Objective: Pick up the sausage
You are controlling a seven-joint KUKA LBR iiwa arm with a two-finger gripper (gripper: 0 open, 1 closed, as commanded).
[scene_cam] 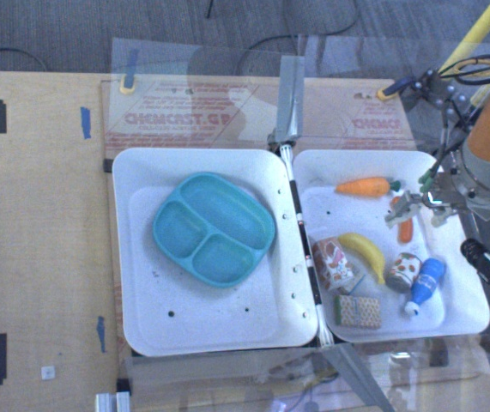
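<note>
One job: pick up the sausage
Gripper: just above it — jaws open wide, holding nothing
Done: reaching
Left: close, lift

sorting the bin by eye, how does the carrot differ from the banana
The carrot is orange and nearly straight; the banana is yellow and curved. The carrot lies crosswise near the bin's far wall; the banana lies slantwise mid-bin, beside a small carton. Both lie flat in the right bin.
</note>
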